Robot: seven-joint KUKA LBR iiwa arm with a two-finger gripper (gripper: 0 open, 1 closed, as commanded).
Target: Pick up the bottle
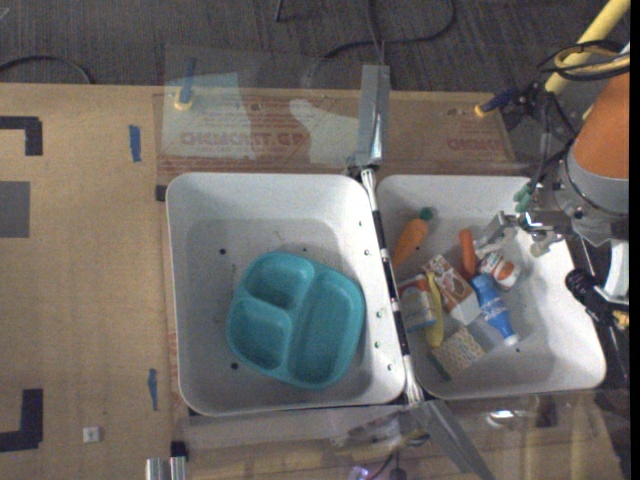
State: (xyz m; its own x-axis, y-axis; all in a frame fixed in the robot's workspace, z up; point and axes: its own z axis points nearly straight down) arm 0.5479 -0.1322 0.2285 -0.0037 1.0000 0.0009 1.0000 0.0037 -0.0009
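The bottle [494, 311] is blue with a white label and lies on its side in the right bin [575, 363], among other small items. My gripper [518, 225] hangs over the back right part of that bin, up and to the right of the bottle and apart from it. Just below the gripper lies a small red and white item [499, 269]. Nothing shows in the gripper's hold.
Around the bottle lie a toy carrot [410, 239], an orange piece [467, 252], a small carton [451, 283], a yellow banana [435, 320] and a speckled box [460, 350]. The left bin [200, 218] holds a teal divided plate [296, 317]. Cables hang by the arm at right.
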